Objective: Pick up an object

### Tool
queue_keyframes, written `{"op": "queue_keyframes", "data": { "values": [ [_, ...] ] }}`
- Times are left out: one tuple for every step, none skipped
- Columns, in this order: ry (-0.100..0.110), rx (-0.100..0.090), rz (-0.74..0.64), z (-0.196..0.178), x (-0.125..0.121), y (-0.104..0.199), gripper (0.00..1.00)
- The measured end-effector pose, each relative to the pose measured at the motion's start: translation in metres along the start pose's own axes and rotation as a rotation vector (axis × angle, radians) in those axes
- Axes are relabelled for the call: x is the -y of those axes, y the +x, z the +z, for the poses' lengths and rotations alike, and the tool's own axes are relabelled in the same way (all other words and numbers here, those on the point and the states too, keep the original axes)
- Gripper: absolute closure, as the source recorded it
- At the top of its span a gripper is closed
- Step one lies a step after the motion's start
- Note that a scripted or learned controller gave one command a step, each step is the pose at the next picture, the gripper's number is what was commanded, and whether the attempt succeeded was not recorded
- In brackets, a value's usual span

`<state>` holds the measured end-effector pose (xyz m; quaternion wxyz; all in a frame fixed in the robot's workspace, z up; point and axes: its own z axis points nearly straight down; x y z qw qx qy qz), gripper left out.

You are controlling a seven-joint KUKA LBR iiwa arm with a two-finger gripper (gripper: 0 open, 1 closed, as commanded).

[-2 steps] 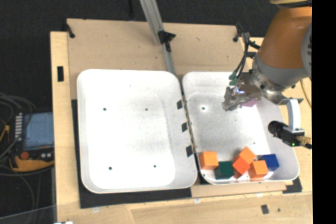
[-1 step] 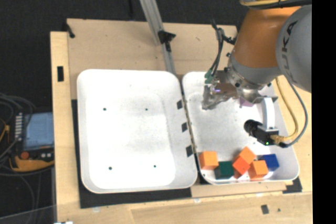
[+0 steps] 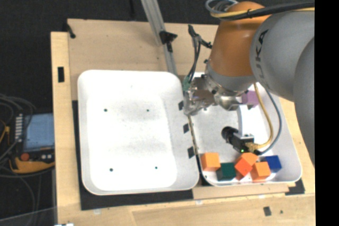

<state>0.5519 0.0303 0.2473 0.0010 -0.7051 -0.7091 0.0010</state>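
Over the right bin (image 3: pixel 290 164) the grey arm (image 3: pixel 286 55) is leaning in, its orange band (image 3: pixel 235 42) hanging above the gripper (image 3: pixel 198 100), which is sitting near the bin's far left corner; I cannot tell its state from where I am standing. Beside it the left bin (image 3: pixel 132 129) is lying bare white. Along the right bin's near edge, orange blocks (image 3: pixel 211 161), a green block (image 3: pixel 228 171) and a blue block (image 3: pixel 272 162) are clustering together, well apart from the gripper. A purple piece (image 3: pixel 251 98) is peeking out by the wrist.
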Motion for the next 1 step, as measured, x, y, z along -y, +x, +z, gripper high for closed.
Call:
{"op": "queue_keyframes", "data": {
  "values": [
    [0.001,0.0,0.0,0.0127,-0.0058,0.0428,1.0]
  ]
}}
